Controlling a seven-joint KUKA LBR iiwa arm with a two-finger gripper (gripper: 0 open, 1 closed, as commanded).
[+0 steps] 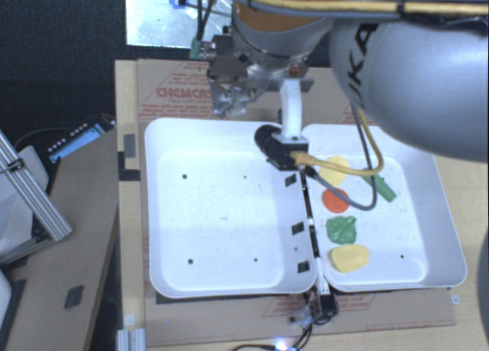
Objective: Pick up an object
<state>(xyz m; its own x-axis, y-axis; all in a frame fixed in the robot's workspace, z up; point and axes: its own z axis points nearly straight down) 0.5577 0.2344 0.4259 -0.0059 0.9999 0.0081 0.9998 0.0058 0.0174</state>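
While the pincer hangs over the far rim of the left bin, every loose thing lies in the right bin. The main risk is therefore a descent that closes on nothing: coming straight down from here, it would meet bare white tray or the rim itself.

A second risk is crowding. An orange disc, a green leafy piece and a pale yellow lump sit in a close column just beside the wall where the two bins meet. A yellow piece lies behind them and a green block a little to the right. A grasp aimed at one could nudge a neighbour or catch the bin wall, and these things look low and flat, so the pincer could slide over them.

The grey arm reaches in from the right across the top of the view. Its orange band sits above a wrist pointing down near the back of the table. The pincer is blurred, so whether it is apart or together cannot be told.
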